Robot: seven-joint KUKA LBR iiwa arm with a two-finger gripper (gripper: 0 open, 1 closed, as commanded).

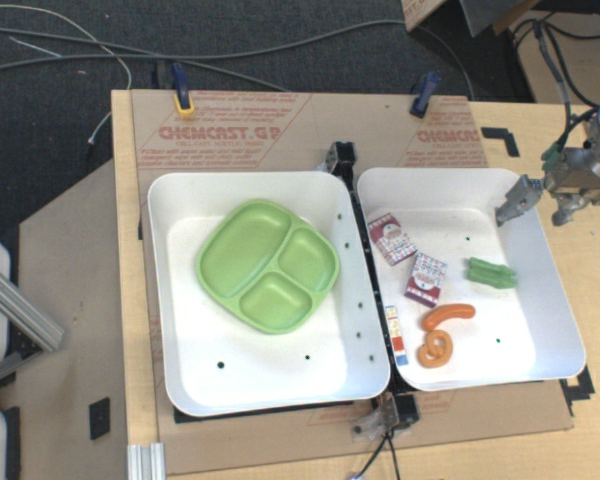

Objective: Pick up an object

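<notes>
We take the pieces in the right bin [570, 343] as the candidates for picking, since the task names no single one. A green block [491, 273] lies toward that bin's right edge, about halfway down. Two small cartons sit nearer the bin's left edge: one with a red and white face [389, 238] above, the other [426, 277] just below and to its right, close but apart. An orange sausage [449, 314] lies toward the front edge, and a coiled orange piece [436, 349] sits just below it, almost touching. A narrow striped packet [392, 331] lies along the bin's left wall.

The gripper [540, 200] hangs over the back right corner of this bin, above the rim, well apart from every piece. We see one grey finger [512, 205] slanting down toward the bin floor; nothing is between the fingers, and whether they stand apart or together we cannot tell.

We judge this the approach step: no piece is reached yet. The green block is the nearest target, so the next move calls for travel forward along the right edge, then a descent with the fingers astride it.

In the left bin [170, 298] rests a green divided plate [268, 265], near its middle.
</notes>
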